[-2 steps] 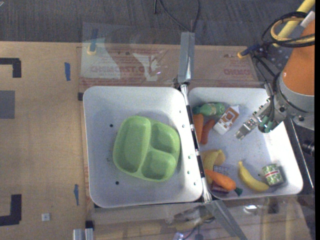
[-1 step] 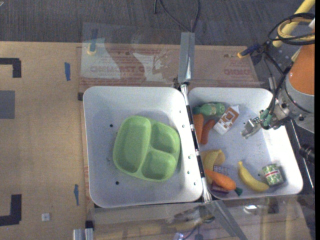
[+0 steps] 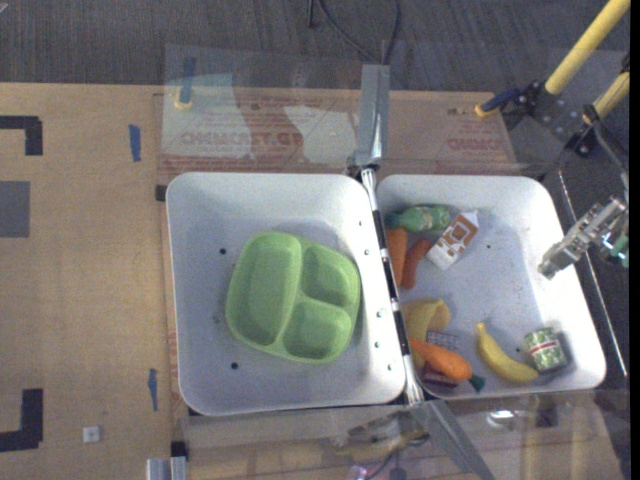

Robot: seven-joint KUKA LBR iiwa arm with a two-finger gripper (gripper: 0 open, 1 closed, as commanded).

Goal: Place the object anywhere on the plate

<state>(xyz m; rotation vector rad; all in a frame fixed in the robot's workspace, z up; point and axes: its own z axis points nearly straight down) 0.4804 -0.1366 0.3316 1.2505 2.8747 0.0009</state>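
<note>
A green divided plate with three compartments lies in the left bin, and nothing rests on it. My gripper hangs over the right rim of the right bin, well away from the plate. It is above bare bin floor with no object at its tip. The right bin holds a small carton, a green vegetable, an orange carrot, a yellow banana, a green can, a second carrot and a yellow piece.
A metal divider separates the two bins. A clear panel stands behind the bins. Yellow clamps sit at the upper right. Most of the objects crowd the left side and front of the right bin.
</note>
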